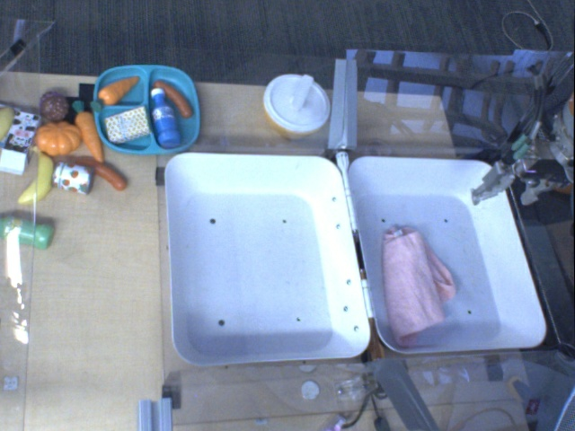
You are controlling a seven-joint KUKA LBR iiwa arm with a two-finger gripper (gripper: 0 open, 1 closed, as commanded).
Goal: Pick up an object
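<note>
A pink folded cloth lies in the right white bin, in its lower left part, stretched from back to front. My gripper hovers at the bin's far right corner, reaching in from the right edge of the view. It is well apart from the cloth, up and to the right of it. Nothing shows in the gripper.
The left white bin sits beside the right one, with a metal divider at the back between them. On the bench behind are a white lidded cup and a blue divided plate of toy food. Loose toy vegetables lie at far left.
</note>
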